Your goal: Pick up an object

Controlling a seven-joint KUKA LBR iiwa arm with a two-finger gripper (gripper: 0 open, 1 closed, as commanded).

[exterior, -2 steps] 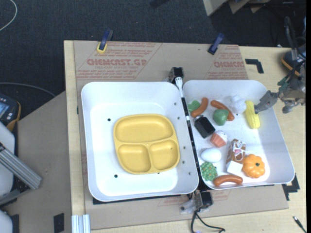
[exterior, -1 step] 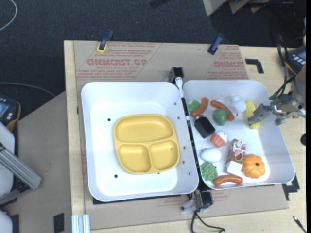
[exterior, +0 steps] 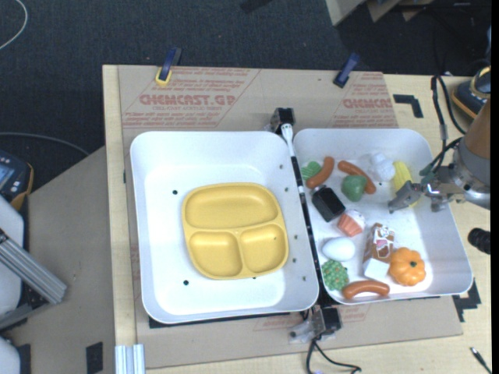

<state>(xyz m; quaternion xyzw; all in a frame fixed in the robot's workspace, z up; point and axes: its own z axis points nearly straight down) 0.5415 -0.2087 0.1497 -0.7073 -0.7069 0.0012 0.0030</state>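
Two shallow white bins sat side by side on a bench covered with brown board. The left bin (exterior: 156,232) held a yellow divided tray (exterior: 234,230) with three compartments, lying flat near its middle. The right bin (exterior: 448,244) held a scatter of toy food. Along its far side lay a green vegetable (exterior: 312,168), two sausages (exterior: 320,173), a white crumpled piece (exterior: 381,164) and a yellow corn cob (exterior: 402,175). Nearer the centre were a green pepper (exterior: 355,186), a black block (exterior: 328,202) and an orange-and-white piece (exterior: 350,224). Toward the near side lay a white egg (exterior: 338,248), a broccoli floret (exterior: 335,273), a brown-and-white packet (exterior: 380,248), an orange pumpkin (exterior: 407,266) and a third sausage (exterior: 366,289) close to the rim.

The grey arm reached in from the right, and its gripper (exterior: 412,196) hung over the right side of the right bin, just beside the corn cob. Whether it was released or clenched could not be told, and nothing could be seen in its grasp. Two clamps (exterior: 165,67) gripped the board's far edge.
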